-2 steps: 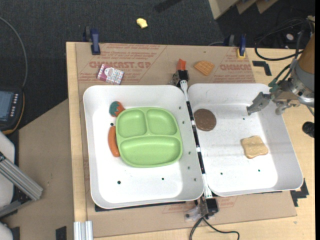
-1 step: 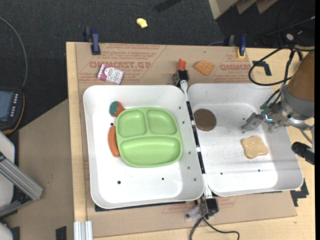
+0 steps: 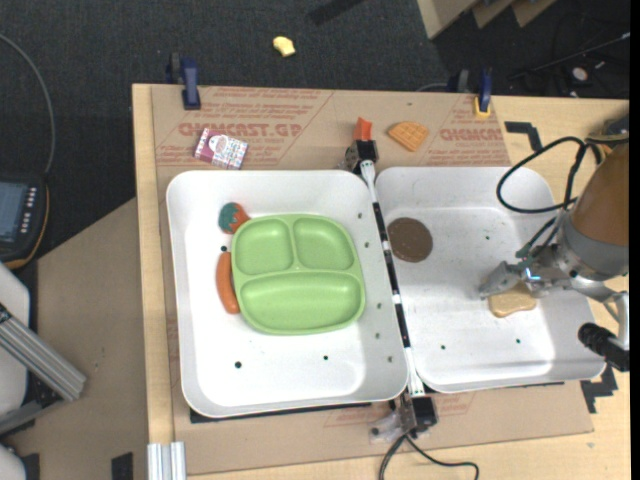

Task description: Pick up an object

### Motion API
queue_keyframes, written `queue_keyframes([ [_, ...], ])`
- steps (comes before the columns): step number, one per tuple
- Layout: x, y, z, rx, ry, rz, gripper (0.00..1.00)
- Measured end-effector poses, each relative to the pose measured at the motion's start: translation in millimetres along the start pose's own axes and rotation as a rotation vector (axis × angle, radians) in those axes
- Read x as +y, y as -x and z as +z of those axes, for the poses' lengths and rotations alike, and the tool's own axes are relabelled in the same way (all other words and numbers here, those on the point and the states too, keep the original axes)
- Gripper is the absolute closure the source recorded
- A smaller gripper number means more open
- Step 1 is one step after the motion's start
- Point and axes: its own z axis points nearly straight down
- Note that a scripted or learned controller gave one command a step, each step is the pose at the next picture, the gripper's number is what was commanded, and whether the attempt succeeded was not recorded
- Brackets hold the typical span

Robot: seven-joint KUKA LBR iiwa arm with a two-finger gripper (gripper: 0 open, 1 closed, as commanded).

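Observation:
The right bin (image 3: 470, 363) holds a round brown cookie (image 3: 409, 239) near its left wall and a tan bread-shaped piece (image 3: 513, 304) right of its middle. My gripper (image 3: 512, 282) is low in this bin, directly above and behind the tan piece, touching it or nearly so. The grey arm with its orange band (image 3: 604, 213) comes in over the bin's right side. In the left bin (image 3: 290, 378), a green divided plate (image 3: 297, 273) lies with an orange sausage-like toy (image 3: 227, 282) along its left side and a small teal and red toy (image 3: 233, 216) at its upper left corner.
On the cardboard behind the bins lie a waffle-like cracker (image 3: 407, 135), a pink card (image 3: 221, 148) and an orange clip (image 3: 362, 128). Black cables (image 3: 530, 173) loop over the right bin's back right. A divider (image 3: 388, 268) runs between the bins.

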Motion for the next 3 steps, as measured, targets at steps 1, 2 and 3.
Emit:
queue_keyframes([
  [1, 3.0, 0.3, -12.3, -0.004, 0.009, -0.001, 1.0],
  [2, -20.2, 21.6, -3.3, -0.002, 0.004, 0.0, 1.0],
  [3, -16.5, -45.3, -94.8, -0.004, 0.014, -0.009, 1.0],
])
